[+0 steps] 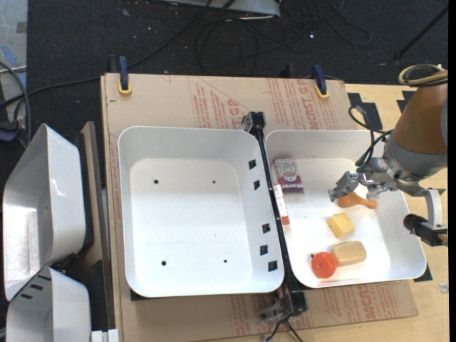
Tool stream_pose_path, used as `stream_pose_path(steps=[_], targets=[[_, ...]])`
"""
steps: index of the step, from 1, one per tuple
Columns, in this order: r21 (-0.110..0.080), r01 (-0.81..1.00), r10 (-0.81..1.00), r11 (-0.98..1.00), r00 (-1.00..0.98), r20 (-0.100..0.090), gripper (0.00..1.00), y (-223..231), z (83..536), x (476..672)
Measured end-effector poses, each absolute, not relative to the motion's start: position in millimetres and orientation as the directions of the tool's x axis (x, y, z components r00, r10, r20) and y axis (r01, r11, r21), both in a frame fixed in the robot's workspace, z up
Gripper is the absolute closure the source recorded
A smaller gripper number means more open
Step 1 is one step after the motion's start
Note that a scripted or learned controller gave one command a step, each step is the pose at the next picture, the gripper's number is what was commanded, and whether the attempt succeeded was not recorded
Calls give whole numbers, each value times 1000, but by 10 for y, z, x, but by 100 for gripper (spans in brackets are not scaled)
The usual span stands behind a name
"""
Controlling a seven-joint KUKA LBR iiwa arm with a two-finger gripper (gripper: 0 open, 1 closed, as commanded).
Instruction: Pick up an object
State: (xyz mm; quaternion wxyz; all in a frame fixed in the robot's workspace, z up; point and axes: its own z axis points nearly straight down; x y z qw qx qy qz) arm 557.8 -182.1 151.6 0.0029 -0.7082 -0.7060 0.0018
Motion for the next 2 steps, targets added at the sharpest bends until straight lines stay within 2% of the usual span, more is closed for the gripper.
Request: stream_pose_path(steps=[1,2], targets=[[-2,1000,1000,2,-2,0,0,-1541,897,5437],[-3,1000,1000,-3,3,1,0,-1534,921,5152]])
